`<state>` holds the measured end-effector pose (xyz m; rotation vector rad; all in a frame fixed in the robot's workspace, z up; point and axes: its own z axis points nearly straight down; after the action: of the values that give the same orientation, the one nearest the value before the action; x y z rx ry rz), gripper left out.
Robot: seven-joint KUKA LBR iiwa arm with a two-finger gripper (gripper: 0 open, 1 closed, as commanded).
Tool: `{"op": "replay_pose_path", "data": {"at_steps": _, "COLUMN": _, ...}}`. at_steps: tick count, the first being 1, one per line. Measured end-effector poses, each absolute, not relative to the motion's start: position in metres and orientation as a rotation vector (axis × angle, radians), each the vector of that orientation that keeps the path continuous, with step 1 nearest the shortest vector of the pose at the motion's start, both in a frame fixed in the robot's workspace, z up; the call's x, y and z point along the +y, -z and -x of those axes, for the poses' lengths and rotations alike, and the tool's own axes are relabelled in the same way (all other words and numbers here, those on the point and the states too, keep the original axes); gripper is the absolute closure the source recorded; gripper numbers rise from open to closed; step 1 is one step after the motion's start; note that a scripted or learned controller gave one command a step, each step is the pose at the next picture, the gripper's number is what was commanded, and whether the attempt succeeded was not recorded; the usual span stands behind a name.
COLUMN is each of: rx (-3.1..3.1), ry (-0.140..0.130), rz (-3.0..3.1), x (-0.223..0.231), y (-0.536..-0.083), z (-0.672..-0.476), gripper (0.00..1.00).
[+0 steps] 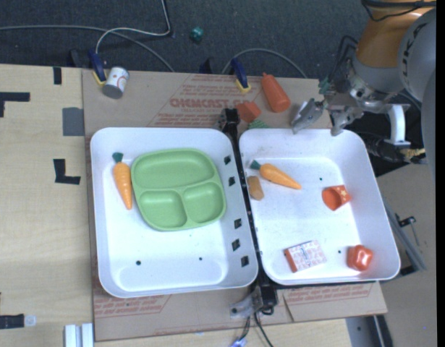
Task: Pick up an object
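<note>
Camera view, upper right: gripper [318,118], fingers apart, empty, above right bin [352,144] rim; risk: descent strikes rim; carrot [279,176] and red cup [336,196] lie apart.

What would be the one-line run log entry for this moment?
hand: open, holding nothing | position: above far rim of right white bin | nearest: orange toy carrot | pick: not yet done

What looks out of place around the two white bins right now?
An orange carrot-shaped toy and a smaller orange piece lie on the cardboard behind the right white bin, outside both bins. A small white can lies tipped on its side near the cardboard's far left corner.
</note>
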<state>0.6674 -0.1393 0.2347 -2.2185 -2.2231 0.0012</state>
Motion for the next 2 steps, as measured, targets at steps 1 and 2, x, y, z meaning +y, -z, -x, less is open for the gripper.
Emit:
{"op": "replay_pose_path", "data": {"at_steps": 1, "rx": -2.223, "ry": 0.0, "rz": 2.219, "x": -0.099, "y": -0.102, "z": -0.668, "gripper": 0.0}}
{"op": "replay_pose_path", "data": {"at_steps": 2, "rx": -2.223, "ry": -0.001, "rz": 2.22, "x": -0.112, "y": -0.086, "z": -0.669, "gripper": 0.0}}
